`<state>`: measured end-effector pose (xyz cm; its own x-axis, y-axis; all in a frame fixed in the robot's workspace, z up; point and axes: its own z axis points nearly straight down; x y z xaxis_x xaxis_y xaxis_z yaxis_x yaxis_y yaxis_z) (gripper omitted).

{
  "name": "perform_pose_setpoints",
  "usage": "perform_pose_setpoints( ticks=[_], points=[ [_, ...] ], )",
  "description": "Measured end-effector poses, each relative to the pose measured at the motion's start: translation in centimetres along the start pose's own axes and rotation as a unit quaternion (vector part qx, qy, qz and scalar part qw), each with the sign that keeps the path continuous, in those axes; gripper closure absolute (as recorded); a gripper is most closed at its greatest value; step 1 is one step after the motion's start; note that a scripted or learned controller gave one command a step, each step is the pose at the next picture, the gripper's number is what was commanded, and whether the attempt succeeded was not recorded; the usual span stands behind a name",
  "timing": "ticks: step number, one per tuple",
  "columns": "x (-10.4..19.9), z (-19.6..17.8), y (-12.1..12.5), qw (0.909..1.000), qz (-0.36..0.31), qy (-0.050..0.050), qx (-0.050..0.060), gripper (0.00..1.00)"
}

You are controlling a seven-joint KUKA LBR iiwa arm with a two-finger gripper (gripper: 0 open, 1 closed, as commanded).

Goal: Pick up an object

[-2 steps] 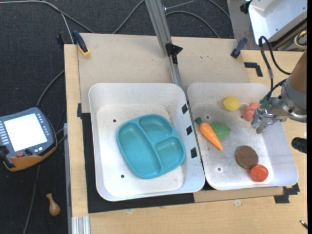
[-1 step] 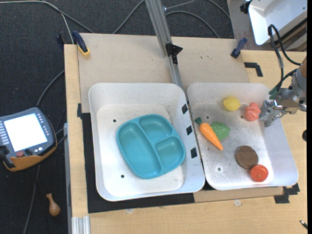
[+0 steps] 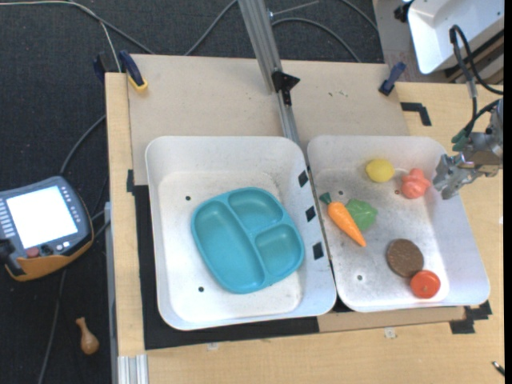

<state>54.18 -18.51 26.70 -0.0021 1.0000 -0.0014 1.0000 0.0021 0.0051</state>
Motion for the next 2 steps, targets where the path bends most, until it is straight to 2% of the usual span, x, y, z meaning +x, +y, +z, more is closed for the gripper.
perform_pose_setpoints(
  ticks=[1, 2],
  points=[
    [5.1, 1.5, -0.5, 1.0000, -0.002, 0.002, 0.004, 1.00],
    [10.3, 0.9, -0.2, 1.0000, -0.003, 0.002, 0.003, 1.00]
  ],
)
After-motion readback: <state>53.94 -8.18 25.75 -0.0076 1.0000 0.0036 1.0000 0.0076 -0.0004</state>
